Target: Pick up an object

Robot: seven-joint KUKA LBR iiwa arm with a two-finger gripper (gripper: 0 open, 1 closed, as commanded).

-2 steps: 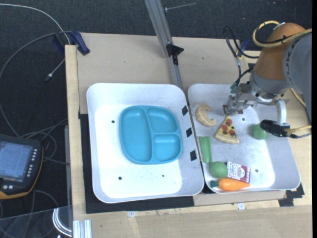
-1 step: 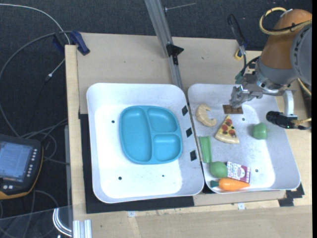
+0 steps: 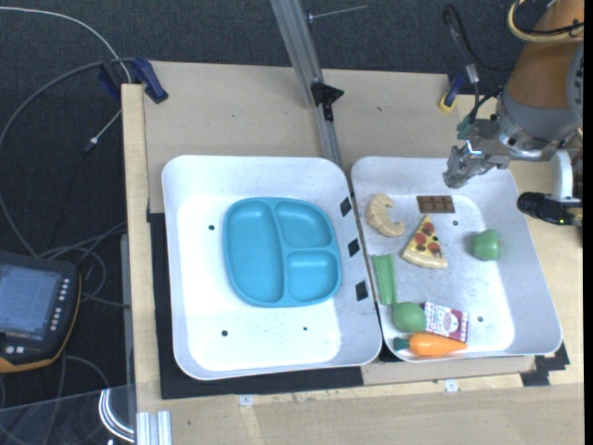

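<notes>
1. The arm (image 3: 542, 72) came in from the right, with its orange band above the grey wrist, over the far corner of the right bin (image 3: 519, 336).
2. The gripper (image 3: 458, 171) hung above the far edge of that bin, just behind the chocolate bar (image 3: 435, 204).
3. The fingers were too small and dark in the picture, so I could not tell if the claw was open or closed. Nothing was seen between them.
4. The right bin held all the small toys. The chocolate bar lay flat near the far side.
5. A croissant (image 3: 384, 213) lay to the left of the bar, and a pizza slice (image 3: 425, 244) lay just in front of the bar, apart from both.
6. A green ball (image 3: 485, 244) sat to the right of the slice, near the right wall.
7. A green stick (image 3: 383, 278) lay along the left wall of the bin.
8. At the near side, a green fruit (image 3: 406, 316) touched a red and white carton (image 3: 444, 321), and a carrot (image 3: 437, 345) lay just in front of them.
9. The left bin (image 3: 185, 248) held a blue tray (image 3: 281, 250) with three compartments, placed flat in the middle.
10. A metal pole (image 3: 301, 44) stood behind the bins, between them.
11. A tablet (image 3: 32, 309) with cables lay on the floor to the left of the bench.
</notes>
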